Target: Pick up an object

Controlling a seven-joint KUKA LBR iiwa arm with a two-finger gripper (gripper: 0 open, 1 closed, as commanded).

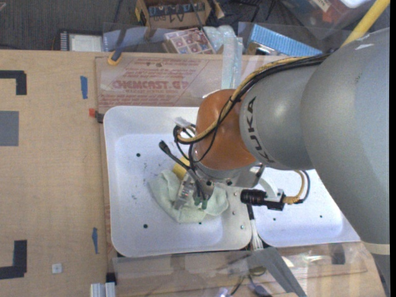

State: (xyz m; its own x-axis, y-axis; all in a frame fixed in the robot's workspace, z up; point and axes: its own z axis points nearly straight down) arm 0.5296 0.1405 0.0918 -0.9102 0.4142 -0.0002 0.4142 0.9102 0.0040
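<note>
Cloth (164,189) = only pickable obj seen: pale green, crumpled, lying in left bin (133,228), roughly mid-floor toward near-right side. Gripper (189,194) is down right on top of cloth's right part, touching or pressed into it. Can't tell how wide it's open or whether it has any cloth pinched, since wrist + cables cover the view. Handling guess: v. light, soft, limp, no fixed shape. Won't slip like hard plastic but will drape and may drag along the floor, and a thin pinch could pull free. Best hold prob a raised fold or bunched ridge near the middle, not a flat edge. Nothing fragile. Around it: bin floor has only a few small dark specks, no other objs close by. Right bin (309,224) just beside, sharing a rim to the right of cloth, and that rim is the nearest obstacle if cloth trails during lift. Arm (309,110) blocks much of both bins. Bench (49,184) to the left, clutter of boxes (185,41) at far side, well apart.
</note>
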